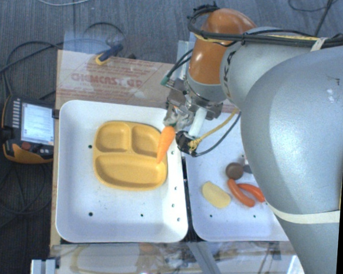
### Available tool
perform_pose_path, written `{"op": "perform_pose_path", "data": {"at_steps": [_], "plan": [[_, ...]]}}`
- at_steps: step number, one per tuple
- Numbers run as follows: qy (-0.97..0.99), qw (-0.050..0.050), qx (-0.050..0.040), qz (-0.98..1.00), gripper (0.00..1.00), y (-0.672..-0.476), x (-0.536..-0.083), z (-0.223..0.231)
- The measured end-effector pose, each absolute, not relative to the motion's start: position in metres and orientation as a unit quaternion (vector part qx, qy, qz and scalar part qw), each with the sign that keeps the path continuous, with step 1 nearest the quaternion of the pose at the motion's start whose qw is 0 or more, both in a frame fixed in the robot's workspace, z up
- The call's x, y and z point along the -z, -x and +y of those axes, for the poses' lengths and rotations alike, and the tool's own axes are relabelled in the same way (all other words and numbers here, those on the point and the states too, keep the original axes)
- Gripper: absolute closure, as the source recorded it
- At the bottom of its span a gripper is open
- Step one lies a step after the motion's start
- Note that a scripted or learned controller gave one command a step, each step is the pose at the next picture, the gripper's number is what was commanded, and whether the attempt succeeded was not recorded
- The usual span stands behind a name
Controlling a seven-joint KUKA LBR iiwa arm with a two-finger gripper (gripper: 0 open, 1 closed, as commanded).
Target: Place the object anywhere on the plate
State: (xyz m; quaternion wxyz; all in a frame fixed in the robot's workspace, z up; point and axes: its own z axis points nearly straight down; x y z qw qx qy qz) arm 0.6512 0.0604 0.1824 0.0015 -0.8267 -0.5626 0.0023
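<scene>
An orange carrot (pixel 165 143) hangs upright from my gripper (pixel 174 123), whose fingers are shut on its top end. Its lower tip sits over the right edge of the yellow divided plate (pixel 122 159), which lies in the left white bin (pixel 77 203). I cannot tell whether the tip touches the plate. The grey arm with its orange band reaches in from the upper right and hides much of the right bin.
The right bin (pixel 224 223) holds a pale yellow potato-like piece (pixel 215 195), a red-orange sausage-like piece (pixel 245 193) and a small brown object (pixel 235 170). A handheld controller (pixel 29 129) and cables lie left of the bench. Cardboard (pixel 105 81) sits behind the left bin.
</scene>
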Motion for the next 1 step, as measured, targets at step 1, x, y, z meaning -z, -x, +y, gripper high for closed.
{"op": "perform_pose_path", "data": {"at_steps": [1], "plan": [[0.827,0.001,-0.0023,-0.563,0.00,-0.6513,-0.1823,0.0603]]}}
